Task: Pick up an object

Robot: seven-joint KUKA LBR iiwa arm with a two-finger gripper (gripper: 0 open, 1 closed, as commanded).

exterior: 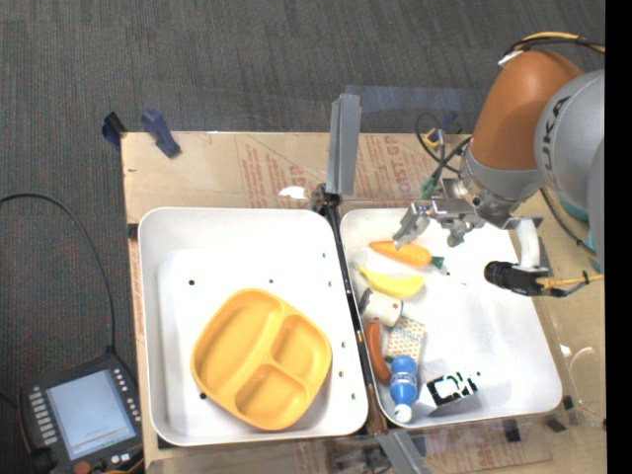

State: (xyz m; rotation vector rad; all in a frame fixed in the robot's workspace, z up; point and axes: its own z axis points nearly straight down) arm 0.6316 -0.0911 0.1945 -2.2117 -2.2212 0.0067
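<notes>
From my remote seat, nearest the bottom edge of the frame, I log the teach pendant (84,418) at lower left, screen lit, no text legible. Beside it, the left bin (158,235) carries a yellow divided plate (262,358) lying flat at lower centre.

In the right bin (513,363), the near row holds a black-and-white box (452,387) whose markings I cannot read, a blue-capped bottle (402,385) lying against the bin's left wall, a red sausage-shaped item (376,352), and a patterned packet (405,342). Above these sit a small white cup (383,310) on its side, then a yellow banana-like piece (393,282), then an orange carrot-like piece (400,254), the last two touching or nearly so.

The gripper (437,223) hovers at the upper part of the right bin, fingers spread, with nothing between them; the left finger tip sits just over the carrot's upper end. I judge the step in hand to be the approach, with the grasp not yet made. The next move calls for a descent centred on the carrot, keeping clear of the banana piece just below it, then a firm closure.

Farthest, at upper centre, the cardboard (237,171) beneath the bins bears red printed lettering, upside down and not legible to me. The arm (568,117) shows part of the "KUKA" name on its grey casing.
</notes>
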